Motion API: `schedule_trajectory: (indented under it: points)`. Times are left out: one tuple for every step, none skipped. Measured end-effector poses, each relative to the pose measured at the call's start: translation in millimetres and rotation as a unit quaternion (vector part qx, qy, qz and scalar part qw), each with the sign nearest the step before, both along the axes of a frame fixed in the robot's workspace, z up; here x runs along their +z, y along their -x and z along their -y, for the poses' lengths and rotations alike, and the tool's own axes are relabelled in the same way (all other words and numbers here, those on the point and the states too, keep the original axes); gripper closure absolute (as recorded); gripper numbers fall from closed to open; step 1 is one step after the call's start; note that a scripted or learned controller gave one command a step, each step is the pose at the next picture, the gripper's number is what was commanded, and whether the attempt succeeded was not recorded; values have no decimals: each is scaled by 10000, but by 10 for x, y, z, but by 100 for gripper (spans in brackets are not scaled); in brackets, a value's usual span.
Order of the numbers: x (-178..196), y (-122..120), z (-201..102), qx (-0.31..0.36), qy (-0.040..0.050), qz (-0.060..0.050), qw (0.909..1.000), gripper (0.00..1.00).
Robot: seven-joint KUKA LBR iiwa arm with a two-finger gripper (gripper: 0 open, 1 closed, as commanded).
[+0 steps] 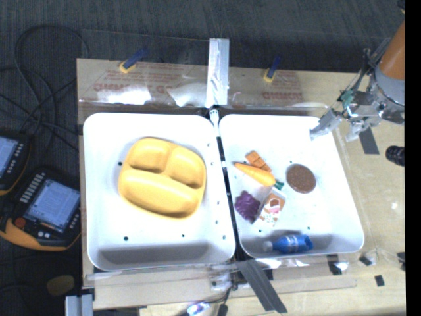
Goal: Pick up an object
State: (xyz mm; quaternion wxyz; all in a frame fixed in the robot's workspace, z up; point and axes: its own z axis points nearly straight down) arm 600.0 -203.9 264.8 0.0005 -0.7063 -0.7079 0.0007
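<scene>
The gripper hangs over the right bin's upper right rim; its fingers look spread and pinch nothing. The nearest pickable thing is the brown disc, below and left of it. Further left the carrot touches an orange block, with the purple grapes and a small card just beside, and a blue bottle lies along the near wall. Risks, as I judge them: the flat disc may slip out from the fingertips; the crowded carrot cluster invites a nudge or a double catch; the bottle could roll, and the wall blocks one finger. The left bin holds a big yellow tray
</scene>
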Motion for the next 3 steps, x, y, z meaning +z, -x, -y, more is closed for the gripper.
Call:
schedule_trajectory:
  points:
    - [-1138,53,-405,481,-1,-7,9988,0]
    - [-1111,-335,-421,-266,3,-6,9996,0]
    - [-1609,-406,-925,179,5,-9,9998,0]
